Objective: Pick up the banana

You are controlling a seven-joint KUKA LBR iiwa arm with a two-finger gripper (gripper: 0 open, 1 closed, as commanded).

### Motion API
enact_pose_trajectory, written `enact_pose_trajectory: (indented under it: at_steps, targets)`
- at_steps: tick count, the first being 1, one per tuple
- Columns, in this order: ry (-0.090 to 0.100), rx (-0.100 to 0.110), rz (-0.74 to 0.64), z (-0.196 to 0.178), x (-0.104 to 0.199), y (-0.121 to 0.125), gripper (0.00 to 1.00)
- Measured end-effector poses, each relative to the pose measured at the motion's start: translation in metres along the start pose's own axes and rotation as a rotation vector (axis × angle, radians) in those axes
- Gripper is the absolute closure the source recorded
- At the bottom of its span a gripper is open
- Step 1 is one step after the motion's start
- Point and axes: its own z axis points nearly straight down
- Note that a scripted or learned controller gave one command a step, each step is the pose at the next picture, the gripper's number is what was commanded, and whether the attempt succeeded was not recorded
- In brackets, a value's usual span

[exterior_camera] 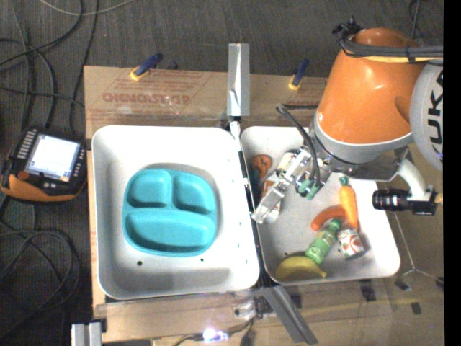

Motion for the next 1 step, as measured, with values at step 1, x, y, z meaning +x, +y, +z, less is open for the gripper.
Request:
enact_pose_trajectory:
  at_steps: [1]
  targets:
    - [-0.002, 0.001, 0.001, -0.009, -0.0008, 0.0004, 1.0]
